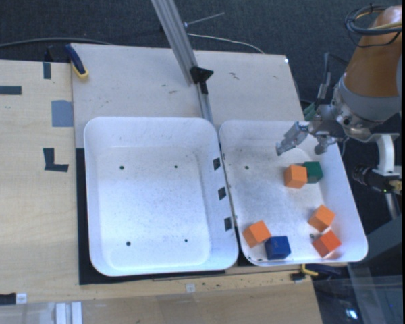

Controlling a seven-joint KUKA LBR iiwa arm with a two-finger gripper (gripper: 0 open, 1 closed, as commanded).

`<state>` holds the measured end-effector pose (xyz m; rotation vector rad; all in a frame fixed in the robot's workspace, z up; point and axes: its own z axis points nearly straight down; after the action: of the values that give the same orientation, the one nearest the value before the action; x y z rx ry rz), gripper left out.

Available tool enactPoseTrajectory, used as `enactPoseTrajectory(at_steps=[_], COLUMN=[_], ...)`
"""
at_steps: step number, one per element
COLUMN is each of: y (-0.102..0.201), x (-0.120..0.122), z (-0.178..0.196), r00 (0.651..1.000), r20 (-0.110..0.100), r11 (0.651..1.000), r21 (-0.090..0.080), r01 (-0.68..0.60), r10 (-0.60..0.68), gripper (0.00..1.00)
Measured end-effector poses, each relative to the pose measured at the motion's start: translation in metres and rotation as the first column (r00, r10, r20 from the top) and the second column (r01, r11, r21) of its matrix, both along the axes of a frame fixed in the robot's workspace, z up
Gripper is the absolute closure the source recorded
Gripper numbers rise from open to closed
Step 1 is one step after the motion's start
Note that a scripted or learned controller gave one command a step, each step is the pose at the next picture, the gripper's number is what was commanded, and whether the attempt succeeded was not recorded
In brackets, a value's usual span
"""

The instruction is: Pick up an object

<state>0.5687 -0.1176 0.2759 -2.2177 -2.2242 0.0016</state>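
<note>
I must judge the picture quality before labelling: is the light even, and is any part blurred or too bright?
In the camera view the light is soft and fairly even; the left bin looks nearly washed out, with weak shadows under the blocks. The orange block and blue block are reasonably sharp, the gripper is slightly smeared, and the floor around the bench is very dark.

Camera count: one fixed view.
Position: mounted above the bench (27,181), at moderate height.
Facing: downward at a slant, with the bench's far edge toward the top.
Coverage: left bin (94,201) and right bin (351,248) both fully framed, side by side at centre.
Arm entry: arm (371,66) enters from the right.
Foreground: slanted metal rail (179,36) crosses the upper centre.
</note>
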Motion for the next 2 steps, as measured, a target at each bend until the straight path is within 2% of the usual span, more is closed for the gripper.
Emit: enactPoseTrajectory(at_steps=[1,2], y=[-0.061,-0.018], x=[0.026,0.067], z=[-0.165,-0.167], r00=[1.0,0.999], r20=[0.009,0.038], r11=[1.0,1.0], r21=[-0.007,-0.01], r01=[0.004,0.0], r10=[-0.004,0.001], gripper=[0.0,0.0])
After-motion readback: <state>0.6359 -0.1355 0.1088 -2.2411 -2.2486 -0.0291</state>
